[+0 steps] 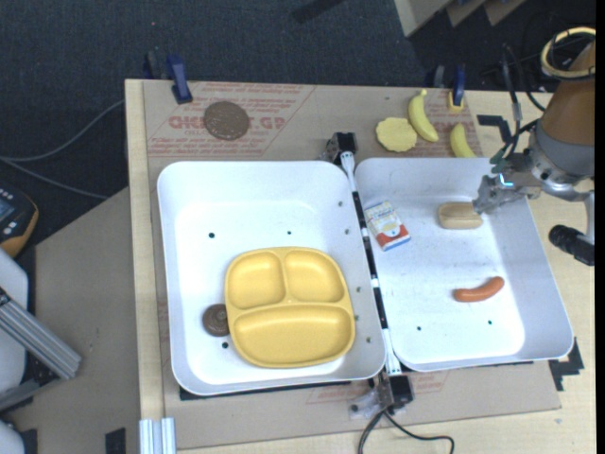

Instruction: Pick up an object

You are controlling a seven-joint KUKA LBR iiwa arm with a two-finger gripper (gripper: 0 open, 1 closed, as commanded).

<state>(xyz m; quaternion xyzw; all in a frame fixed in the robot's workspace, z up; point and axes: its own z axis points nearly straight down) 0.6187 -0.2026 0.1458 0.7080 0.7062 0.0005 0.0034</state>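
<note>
The right bin [529,339] holds a tan bread-like piece [460,217], an orange-red sausage [477,291] and a small white, red and blue carton [387,225]. My gripper [492,195] comes in from the right edge and hangs at the right end of the tan piece, close to it or touching it. Nothing is visibly held. In the left bin [189,197] lie a yellow divided plate [288,305] and a brown disc [216,321] tucked at its left side.
On the bench behind the right bin lie two bananas [423,116] [461,141] and a yellow round piece [397,134]. Another brown disc [226,119] rests on the board behind the left bin. A black clamp [341,146] sits where the bins meet.
</note>
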